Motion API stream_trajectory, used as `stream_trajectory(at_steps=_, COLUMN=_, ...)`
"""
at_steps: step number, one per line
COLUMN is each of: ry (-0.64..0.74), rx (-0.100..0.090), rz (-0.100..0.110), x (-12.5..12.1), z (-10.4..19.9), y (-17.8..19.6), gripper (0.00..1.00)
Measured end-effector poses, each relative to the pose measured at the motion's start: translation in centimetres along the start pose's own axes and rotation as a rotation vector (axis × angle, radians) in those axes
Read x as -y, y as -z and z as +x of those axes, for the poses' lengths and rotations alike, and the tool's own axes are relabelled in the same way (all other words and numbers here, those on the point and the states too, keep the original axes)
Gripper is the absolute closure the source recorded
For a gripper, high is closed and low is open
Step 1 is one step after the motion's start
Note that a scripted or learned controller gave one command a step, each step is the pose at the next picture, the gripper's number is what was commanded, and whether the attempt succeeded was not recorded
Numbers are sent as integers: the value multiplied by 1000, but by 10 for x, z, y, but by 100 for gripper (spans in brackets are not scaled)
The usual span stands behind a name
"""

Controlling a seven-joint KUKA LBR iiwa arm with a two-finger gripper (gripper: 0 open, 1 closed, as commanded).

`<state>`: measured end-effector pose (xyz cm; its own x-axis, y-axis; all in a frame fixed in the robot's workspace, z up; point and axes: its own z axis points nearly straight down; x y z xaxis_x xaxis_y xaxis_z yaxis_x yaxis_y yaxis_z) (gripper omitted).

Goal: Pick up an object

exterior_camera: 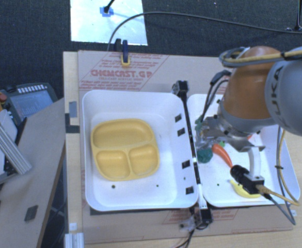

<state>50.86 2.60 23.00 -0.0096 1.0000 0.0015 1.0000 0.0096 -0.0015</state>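
My gripper [208,137] hangs low over the left part of the right bin [220,196], under the grey arm with its orange band. A small teal object [205,154] lies just below the gripper, touching or nearly touching it. An orange carrot-like piece [222,153] lies right beside the teal one. Toward the bin's front there is a yellow object [242,190], partly covered. The wrist hides much of the bin's back half.
The left bin [140,99] holds a yellow divided plate [124,148]. A black clip strip [188,138] runs along the seam between the bins. A control pendant [29,102] and an aluminium rail [6,143] sit off the bench at the left.
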Motion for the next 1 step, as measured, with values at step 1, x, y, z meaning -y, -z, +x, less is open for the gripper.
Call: stream_trajectory(at_steps=1, ry=0, rx=1, rz=0, x=5, z=48, y=2, gripper=100)
